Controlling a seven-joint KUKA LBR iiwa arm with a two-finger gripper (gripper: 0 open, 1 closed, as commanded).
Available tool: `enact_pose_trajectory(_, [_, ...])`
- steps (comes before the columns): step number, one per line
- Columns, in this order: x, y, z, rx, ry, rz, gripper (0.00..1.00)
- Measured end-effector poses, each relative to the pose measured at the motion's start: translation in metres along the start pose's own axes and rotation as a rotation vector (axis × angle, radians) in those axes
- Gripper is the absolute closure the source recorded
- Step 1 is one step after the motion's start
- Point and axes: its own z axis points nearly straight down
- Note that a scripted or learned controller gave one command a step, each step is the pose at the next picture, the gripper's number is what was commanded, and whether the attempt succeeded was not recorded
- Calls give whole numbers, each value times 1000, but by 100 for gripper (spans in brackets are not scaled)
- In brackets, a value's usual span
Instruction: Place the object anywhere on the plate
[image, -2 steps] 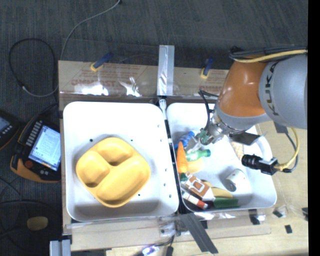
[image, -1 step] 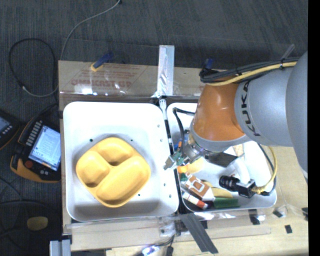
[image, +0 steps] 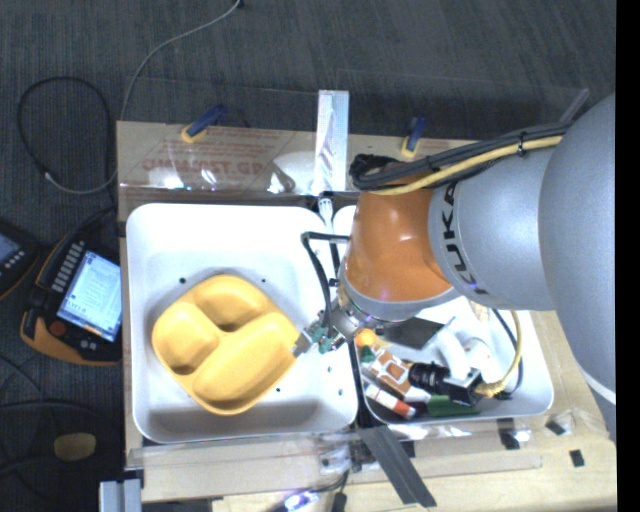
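Observation:
A yellow divided plate (image: 225, 343) lies in the left white bin (image: 160, 225), tilted toward the bin's front. My gripper (image: 320, 336) hangs low over the ridge between the two bins, right beside the plate's right rim. A small greenish bit shows at its tip, too small to identify. The grey arm and its orange band (image: 395, 250) cover most of the right bin.
The right bin (image: 535, 395) holds several small items at its front: a white piece (image: 462, 350), a black piece (image: 432, 378) and an orange-and-white piece (image: 388, 372). A handheld controller (image: 85, 295) lies on the floor at the left. Clamps hold a clear sheet behind the bins.

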Motion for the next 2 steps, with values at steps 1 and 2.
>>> enact_pose_trajectory(1, [65, 62, 11, 1, 0, -45, 100])
enact_pose_trajectory(2, [-14, 46, -43, 1, -4, -25, 100])
